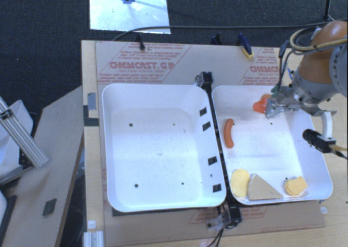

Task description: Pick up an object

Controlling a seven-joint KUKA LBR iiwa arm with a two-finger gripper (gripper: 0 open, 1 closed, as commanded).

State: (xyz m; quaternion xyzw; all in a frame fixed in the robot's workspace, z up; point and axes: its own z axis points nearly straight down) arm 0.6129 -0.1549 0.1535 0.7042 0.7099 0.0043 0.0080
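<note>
My gripper (272, 111) is low in the back of the right bin (321, 172), right next to a small orange-red object (260, 104) that shows just to its left. Part of that object is hidden behind the gripper. An orange sausage-shaped piece (229, 133) lies near the bin's left wall. Along the front wall sit a round yellow piece (240, 182), a tan wedge (263, 187) and a yellow crinkled piece (296, 186).
The left bin (111, 148) stands beside the right one, with black clips (209, 126) along the shared wall. A black part of the arm (318, 140) hangs over the right bin's right side. Blue and yellow clamps (246, 46) hold the back board.
</note>
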